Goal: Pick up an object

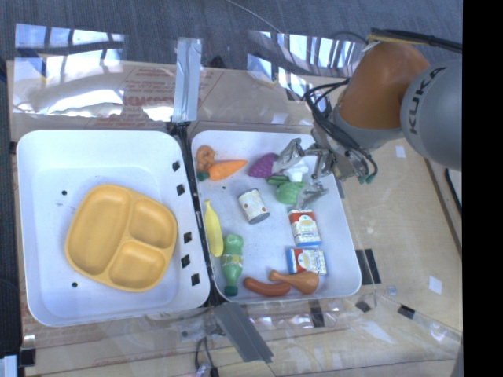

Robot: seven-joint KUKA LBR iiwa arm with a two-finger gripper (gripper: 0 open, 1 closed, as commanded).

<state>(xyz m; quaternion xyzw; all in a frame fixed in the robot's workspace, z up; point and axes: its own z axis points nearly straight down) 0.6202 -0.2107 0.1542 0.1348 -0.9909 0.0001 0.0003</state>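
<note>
The right bin (346,246) holds several toy foods. My gripper (303,171) hangs low over its upper right part, with the grey arm and orange band (377,85) behind it. Its fingers stand apart, one near the purple eggplant (263,164), the other near the bin's right wall. A green vegetable (288,192) lies just below and between them, partly covered by the gripper; nothing is clearly clamped. An orange carrot (228,168) lies left of the eggplant. A small can (253,206) lies below and to the left of the gripper.
The right bin also holds a banana (212,228), a green bottle (231,259), a sausage (266,287), a drumstick (299,280) and two red-and-white cartons (304,228) (306,260). A yellow divided plate (120,236) lies in the left bin (47,155).
</note>
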